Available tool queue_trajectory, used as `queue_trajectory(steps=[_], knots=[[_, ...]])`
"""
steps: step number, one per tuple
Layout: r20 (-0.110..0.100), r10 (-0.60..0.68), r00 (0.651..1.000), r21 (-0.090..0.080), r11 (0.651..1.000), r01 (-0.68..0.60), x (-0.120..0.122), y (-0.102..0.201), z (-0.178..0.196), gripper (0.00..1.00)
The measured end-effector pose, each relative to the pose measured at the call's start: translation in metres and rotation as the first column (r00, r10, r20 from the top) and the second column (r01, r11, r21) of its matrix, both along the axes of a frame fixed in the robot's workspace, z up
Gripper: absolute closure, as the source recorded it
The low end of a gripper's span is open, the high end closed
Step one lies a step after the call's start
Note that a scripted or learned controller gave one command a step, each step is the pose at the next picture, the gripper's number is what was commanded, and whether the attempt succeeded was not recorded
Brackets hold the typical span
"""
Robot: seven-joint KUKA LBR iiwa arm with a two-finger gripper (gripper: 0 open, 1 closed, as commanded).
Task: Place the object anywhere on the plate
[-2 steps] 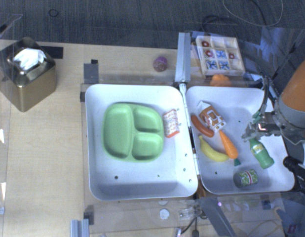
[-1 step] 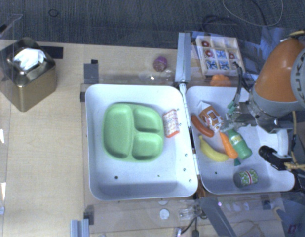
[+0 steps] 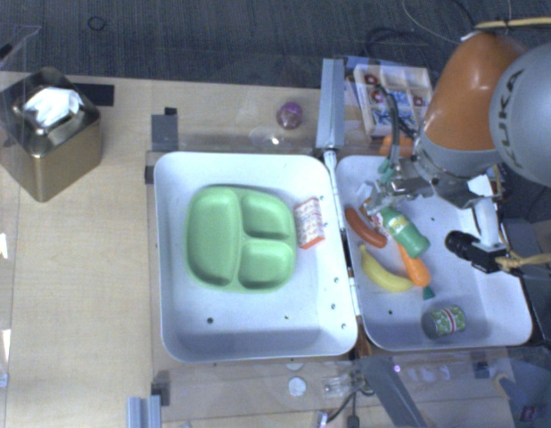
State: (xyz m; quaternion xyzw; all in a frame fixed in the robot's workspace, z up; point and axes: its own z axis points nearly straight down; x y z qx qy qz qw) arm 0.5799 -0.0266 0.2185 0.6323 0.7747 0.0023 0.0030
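Starting nearest the lens with the small can [image 3: 445, 321], standing in the right bin's [image 3: 516, 333] front corner. Moving to the far left of the counter [image 3: 88, 266] and finding a brown box [image 3: 48, 145] with something white inside. Passing on to the left bin [image 3: 173, 328], holding the green plate [image 3: 240, 237] with a red-and-white packet [image 3: 309, 222] lying just beside its right edge. Crossing into the right bin and meeting a red sausage [image 3: 365, 227], a banana [image 3: 385, 273], a carrot [image 3: 416, 267] and the green bottle [image 3: 406, 234].

Judging the bottle to be the thing being gone for: lying flat, long axis running from upper left to lower right, paler end pointing up-left, right under the hand [image 3: 385, 194]. Hovering at or touching that end; not managing to tell which, nor whether the hand is spread or pinched. Reckoning on a carry leftward over both bin walls, the plate lying well apart to the hand's left.
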Motion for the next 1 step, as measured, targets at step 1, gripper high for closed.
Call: queue_trajectory(steps=[1], knots=[[0.000, 0.053, 0.999, 0.001, 0.999, -0.053, 0.0171, 0.0583, 0.0134, 1.00]])
